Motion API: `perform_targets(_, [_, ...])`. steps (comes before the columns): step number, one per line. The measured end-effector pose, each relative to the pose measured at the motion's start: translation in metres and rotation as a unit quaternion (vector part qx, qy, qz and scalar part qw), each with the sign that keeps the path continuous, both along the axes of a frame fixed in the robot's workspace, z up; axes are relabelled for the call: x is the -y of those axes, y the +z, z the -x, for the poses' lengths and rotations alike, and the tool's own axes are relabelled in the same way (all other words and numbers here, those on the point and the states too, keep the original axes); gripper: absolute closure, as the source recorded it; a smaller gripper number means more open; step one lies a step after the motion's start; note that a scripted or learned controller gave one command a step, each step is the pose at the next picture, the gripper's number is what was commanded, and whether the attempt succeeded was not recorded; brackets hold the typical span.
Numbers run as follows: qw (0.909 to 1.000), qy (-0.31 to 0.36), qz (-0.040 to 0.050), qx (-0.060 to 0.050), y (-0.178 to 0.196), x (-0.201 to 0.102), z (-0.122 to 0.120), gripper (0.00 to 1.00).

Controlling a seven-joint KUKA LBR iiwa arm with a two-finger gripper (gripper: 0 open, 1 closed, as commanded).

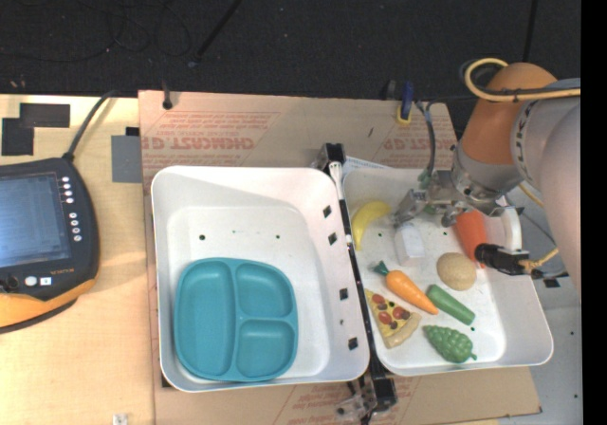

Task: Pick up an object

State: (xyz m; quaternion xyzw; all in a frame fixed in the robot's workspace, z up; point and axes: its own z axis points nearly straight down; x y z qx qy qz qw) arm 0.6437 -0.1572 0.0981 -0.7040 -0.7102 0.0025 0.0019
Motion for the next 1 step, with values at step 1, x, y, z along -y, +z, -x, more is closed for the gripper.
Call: perform_targets(1, [1.0000, -0.003, -0.0013, 0.002, -0.0100, -0.0768, 0.0682, 0.00])
